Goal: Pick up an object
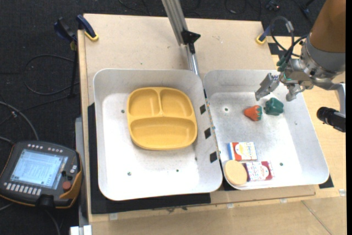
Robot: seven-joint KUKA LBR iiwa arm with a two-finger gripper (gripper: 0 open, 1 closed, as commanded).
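In the right bin (308, 140), 2 small cartons (250, 159) and a round biscuit (236, 173) lie nearest. Beyond them sit a red piece (253, 113) and a green piece (274, 107). Above the green piece hangs the gripper (280, 89), fingers apart, nothing held: approach step, I judge; next, descend and close.

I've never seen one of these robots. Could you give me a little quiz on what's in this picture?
1. True or false: the yellow tray lies in the right bin.
2. Which toy lies nearest the gripper: A) the green toy, B) the cookie, C) the red box?
3. Fill in: the gripper hovers above the ____ bin.

Key
1. False; it lies in the left bin.
2. A; the red toy lies just beside it.
3. Right; nothing shows between its fingers.
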